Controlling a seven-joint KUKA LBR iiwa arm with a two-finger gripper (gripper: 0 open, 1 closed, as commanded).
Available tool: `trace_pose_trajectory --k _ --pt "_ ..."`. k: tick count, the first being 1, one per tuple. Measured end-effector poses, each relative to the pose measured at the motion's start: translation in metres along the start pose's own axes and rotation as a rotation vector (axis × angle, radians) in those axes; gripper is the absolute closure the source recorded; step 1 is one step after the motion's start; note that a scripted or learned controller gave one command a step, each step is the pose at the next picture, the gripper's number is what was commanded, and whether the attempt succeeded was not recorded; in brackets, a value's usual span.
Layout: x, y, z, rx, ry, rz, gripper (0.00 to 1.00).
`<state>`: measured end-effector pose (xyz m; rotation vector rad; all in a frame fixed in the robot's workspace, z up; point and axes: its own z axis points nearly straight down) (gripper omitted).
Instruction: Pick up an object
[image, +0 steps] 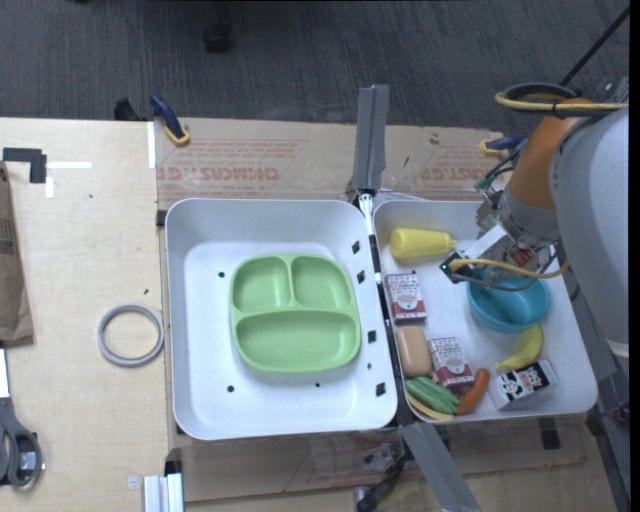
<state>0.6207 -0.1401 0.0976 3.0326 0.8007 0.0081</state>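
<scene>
My gripper (506, 258) hangs over the right bin (575, 330), just above the far rim of a blue bowl (510, 305). A yellow oblong toy (420, 242) lies to its left near the bin's back. Along the bin's left side lie a small red-and-white carton (406, 297), a tan bread piece (412, 350) and a second small carton (450, 361). A banana (524, 349), a black-and-white carton (523, 383), an orange sausage (474, 391) and green beans (433, 393) lie toward the front.
The left bin (190, 300) holds a green divided plate (295, 312). A grey ring (131, 333) lies on the bench to the left. The grey arm (590, 170) fills the upper right. A metal divider (370, 140) rises between the bins at the back.
</scene>
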Motion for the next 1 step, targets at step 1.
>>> trace_pose_trajectory --k 1 --pt "0.0348 -0.0261 -0.0163 0.007 -0.007 0.312 1.0"
